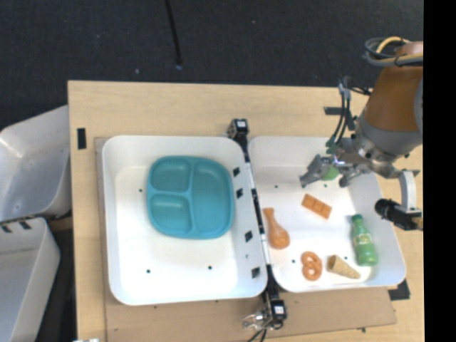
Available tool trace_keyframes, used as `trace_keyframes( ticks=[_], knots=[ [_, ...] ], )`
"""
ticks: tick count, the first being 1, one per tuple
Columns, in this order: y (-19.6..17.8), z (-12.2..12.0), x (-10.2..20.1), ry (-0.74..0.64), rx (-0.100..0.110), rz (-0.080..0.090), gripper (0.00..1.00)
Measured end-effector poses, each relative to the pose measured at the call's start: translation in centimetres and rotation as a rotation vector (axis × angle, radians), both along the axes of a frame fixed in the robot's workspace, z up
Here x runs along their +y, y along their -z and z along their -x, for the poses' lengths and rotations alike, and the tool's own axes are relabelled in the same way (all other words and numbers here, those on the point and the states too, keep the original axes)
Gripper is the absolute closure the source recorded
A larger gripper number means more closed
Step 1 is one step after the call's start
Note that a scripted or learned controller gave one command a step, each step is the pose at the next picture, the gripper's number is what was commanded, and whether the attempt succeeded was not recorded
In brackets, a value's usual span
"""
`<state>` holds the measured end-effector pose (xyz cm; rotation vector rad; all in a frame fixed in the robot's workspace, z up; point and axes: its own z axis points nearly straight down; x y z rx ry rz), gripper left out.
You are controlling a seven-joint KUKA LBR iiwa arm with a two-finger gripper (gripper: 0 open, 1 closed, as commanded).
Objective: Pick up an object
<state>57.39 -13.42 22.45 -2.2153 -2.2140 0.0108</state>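
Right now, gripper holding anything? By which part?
Nothing held. The gripper hangs above the right bin, apart from the orange waffle piece below it.

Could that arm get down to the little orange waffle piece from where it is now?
Probably yes. The gripper hangs just above the orange waffle piece in the right bin, with bare floor around the piece and nothing lying on top of it.

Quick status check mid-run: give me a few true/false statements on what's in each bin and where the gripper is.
1. The teal divided plate lies in the left bin. True.
2. The green bottle lies in the left bin. False: it lies in the right bin, near its right wall.
3. The gripper is above the right bin. True.
4. The pretzel sits on the teal plate. False: it lies on the right bin's floor, beside the cone.
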Motion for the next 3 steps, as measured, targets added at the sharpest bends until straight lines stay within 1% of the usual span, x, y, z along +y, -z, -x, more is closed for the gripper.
trace_keyframes(
  ticks=[1, 2, 3],
  knots=[
    [-0.7, -0.3, 0.0, -0.003, -0.012, 0.002, 0.00],
    [5.6, 0.1, 0.3, 0.000, -0.007, 0.003, 0.00],
    [11.9, 0.2, 0.0, 0.001, -0.009, 0.004, 0.00]
  ],
)
